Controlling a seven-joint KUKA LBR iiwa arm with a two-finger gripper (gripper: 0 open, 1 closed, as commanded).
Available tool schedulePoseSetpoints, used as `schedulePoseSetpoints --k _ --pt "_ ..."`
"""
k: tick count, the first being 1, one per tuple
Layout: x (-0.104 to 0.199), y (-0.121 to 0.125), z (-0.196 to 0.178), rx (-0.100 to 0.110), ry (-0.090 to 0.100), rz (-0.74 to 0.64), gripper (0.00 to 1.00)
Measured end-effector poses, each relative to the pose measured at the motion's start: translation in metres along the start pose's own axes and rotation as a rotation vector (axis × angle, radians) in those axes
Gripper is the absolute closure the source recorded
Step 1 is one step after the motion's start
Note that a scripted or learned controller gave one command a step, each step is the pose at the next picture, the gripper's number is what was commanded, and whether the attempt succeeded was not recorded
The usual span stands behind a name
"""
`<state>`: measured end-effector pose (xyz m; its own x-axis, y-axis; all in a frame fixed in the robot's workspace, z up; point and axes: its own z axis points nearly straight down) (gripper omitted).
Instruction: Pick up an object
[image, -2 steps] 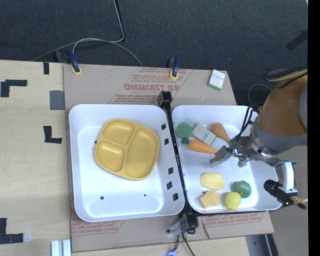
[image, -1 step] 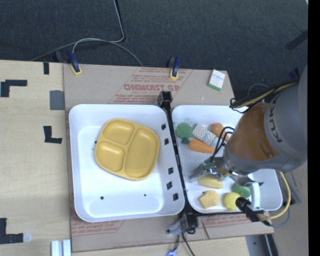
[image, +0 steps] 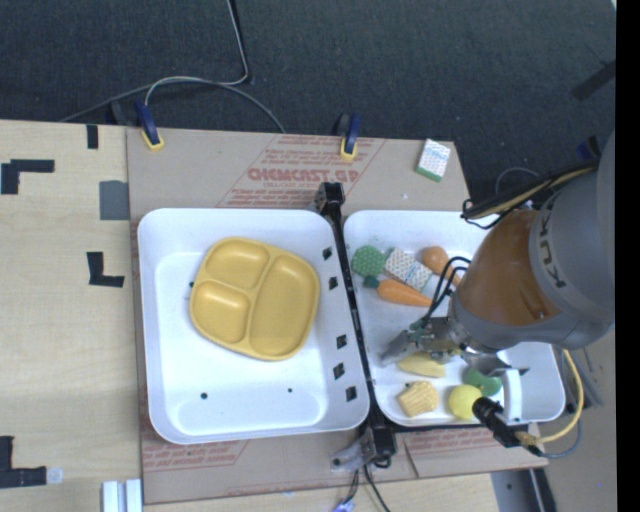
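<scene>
My gripper (image: 407, 341) hangs low over the middle of the right bin (image: 540, 400), its fingers open and nothing between them. Just below the fingertips lies a pale yellow piece (image: 422, 367). An orange carrot (image: 403, 293) lies just above them. Further back are a green toy (image: 368, 260), a checkered block (image: 404, 266) and a small orange piece (image: 433, 258). Near the bin's front edge sit a corn cob (image: 418, 399), a yellow ball (image: 462, 401) and a green item (image: 487, 382) partly under the arm.
The left bin (image: 170, 300) holds a yellow divided plate (image: 255, 297). A black divider (image: 345, 300) separates the bins. A small green and white box (image: 434, 159) lies on the cardboard behind the right bin. The arm's bulk (image: 520, 280) covers the right bin's right half.
</scene>
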<state>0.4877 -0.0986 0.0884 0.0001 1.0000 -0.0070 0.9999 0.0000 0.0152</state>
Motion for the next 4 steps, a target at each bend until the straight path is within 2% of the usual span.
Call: schedulePoseSetpoints --k 1,2,3,4 --pt "0.003 0.000 -0.009 0.005 0.008 -0.003 1.00" --pt "0.003 0.000 -0.009 0.006 0.008 -0.003 0.00" --pt "-0.056 0.027 -0.049 0.016 0.006 0.000 0.00" --pt "-0.020 0.160 -0.014 0.013 0.007 -0.003 0.00"
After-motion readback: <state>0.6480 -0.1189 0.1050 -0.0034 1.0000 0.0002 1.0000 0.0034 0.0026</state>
